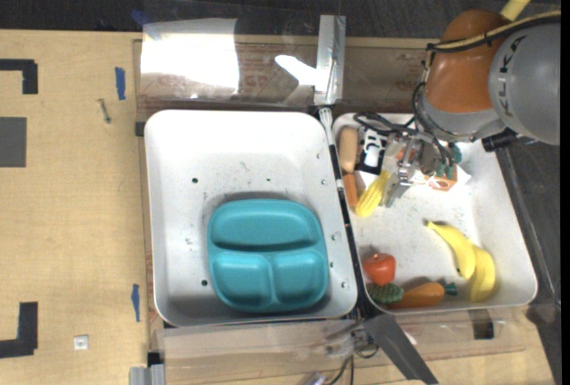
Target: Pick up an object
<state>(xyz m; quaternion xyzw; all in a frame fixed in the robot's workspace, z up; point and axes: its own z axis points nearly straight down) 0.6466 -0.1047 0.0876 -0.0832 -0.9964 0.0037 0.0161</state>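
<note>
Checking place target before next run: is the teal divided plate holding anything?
Empty. The teal divided plate lies flat in the left bin, and all three compartments show bare teal.

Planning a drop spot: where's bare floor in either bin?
Left bin: bare across the far half, above the teal tray. Right bin: a bare patch mid-floor between corn, banana and tomato. Crowded along its far-left corner under the gripper, and along the near edge by the carrot.

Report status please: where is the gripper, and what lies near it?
Gripper low in right bin, over its upper left part. Corn cob right beside it, grasp not confirmed. Bananas, tomato, carrot lie apart, nearer the front.
</note>
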